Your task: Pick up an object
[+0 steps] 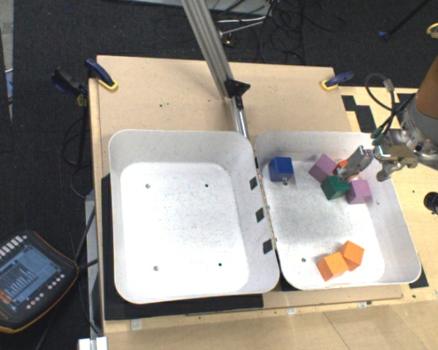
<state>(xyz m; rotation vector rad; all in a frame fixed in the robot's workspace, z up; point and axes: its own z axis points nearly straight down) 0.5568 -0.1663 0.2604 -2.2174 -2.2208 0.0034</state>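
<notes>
Honestly the thing I was worried about was that tight little clump in the right bin [394, 217]: a green block [335, 188] wedged between two purple blocks, one purple block [323, 168] up and to its left and another purple block [360, 191] just to its right, all touching or near enough, with a small orange-red bit [342, 165] peeking out at the top of the pile. The hand [372, 162] sat right at the upper right edge of that cluster, reaching in from the arm's side, one finger [356, 163] angled down toward the green and purple pieces. My guess was that coming down there could just shove the blocks apart, or pinch a corner of two at once and have both slip out. As for the hand itself, I couldn't tell how wide it was spread from where I stood, and I saw nothing clearly sitting between its fingers, so I wouldn't call anything grabbed. The easier targets looked like the blue block [280, 168] alone near the divider, or the pair of orange blocks [341, 259] down at the front of that bin. The left bin [124, 195] on the table [168, 93] wasn't in play.
</notes>
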